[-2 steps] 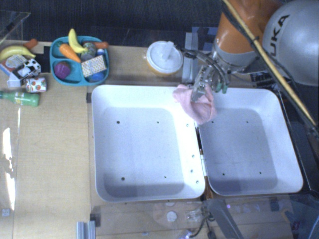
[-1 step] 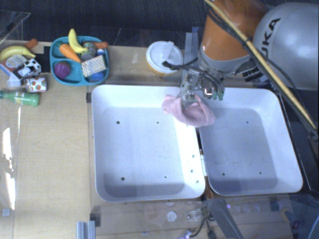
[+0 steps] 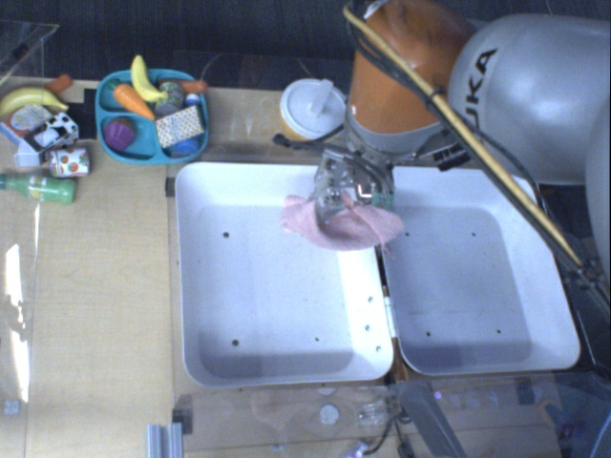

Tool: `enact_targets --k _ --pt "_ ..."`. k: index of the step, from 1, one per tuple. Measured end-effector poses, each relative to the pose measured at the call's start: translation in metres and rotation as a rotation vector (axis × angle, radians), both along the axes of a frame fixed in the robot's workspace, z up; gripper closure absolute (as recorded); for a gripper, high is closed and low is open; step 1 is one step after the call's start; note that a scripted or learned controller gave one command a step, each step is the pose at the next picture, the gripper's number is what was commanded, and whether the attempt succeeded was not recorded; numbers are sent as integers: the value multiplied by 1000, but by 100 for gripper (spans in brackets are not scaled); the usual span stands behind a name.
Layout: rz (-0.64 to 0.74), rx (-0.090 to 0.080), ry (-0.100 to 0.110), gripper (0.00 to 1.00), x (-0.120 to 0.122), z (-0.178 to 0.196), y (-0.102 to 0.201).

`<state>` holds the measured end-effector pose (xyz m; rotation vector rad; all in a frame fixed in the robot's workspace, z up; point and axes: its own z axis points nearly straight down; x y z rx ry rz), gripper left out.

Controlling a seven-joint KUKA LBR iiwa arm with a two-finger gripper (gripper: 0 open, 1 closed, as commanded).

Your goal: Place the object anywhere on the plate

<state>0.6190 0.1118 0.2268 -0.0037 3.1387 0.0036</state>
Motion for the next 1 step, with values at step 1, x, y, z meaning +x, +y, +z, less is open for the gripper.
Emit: enact_targets --k 1 --pt "0 0 0 0 0 0 0"
